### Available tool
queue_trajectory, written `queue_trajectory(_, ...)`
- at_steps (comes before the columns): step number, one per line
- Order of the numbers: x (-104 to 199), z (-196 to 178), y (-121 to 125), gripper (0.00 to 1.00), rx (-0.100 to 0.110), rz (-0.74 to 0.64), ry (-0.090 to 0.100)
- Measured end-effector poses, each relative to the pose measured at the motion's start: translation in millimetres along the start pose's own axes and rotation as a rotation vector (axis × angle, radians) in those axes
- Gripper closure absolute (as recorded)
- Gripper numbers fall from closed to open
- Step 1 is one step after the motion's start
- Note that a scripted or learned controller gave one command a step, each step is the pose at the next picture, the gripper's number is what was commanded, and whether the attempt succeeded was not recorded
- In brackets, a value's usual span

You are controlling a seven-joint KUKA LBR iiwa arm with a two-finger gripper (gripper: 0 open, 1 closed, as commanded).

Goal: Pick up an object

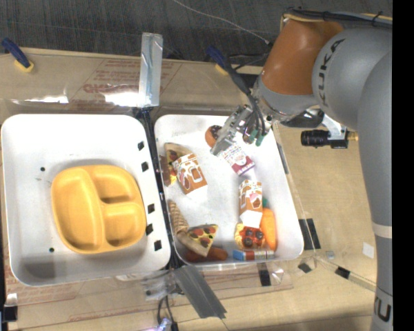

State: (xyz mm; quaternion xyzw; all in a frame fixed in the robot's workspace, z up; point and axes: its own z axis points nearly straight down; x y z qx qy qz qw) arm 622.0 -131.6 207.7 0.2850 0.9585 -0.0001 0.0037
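End effector: the end effector [236, 131] hung over the far end of the right bin [284, 178], close above the contents, reaching in from the right under the grey and orange arm [310, 54].
End effector state: I could not tell how wide it stood, nor whether anything was in it; the metal parts blurred into the clutter below.
Nearest thing: a small white carton with a maroon label [239, 160] lay just beside the end effector, on its near side and slightly to the right.
Carton's axis: it seemed to lie slantwise, its long axis running from far-left to near-right, though at this size the outline was uncertain.
Other near thing: a small orange-red ball [214, 135] sat just left of the end effector, partly hidden by it.
Carton's look: flat-sided, pale, with a dark printed patch; probably light and easy to tip.
Rest of the right bin: a printed box [189, 172] toward the left wall, a tall snack packet [250, 194] below the carton, an orange carrot-like toy [268, 227], and a pizza slice toy [199, 237] at the near edge.
Left bin: the left bin [27, 136] held a yellow divided tray [96, 206].
Judgement: a short descent toward the carton looked the likeliest grasp, nothing yet lifted.
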Motion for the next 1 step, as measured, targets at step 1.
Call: queue_trajectory(1,25.4,-13.9,50.7,1.0,0.001,0.128,0.005)
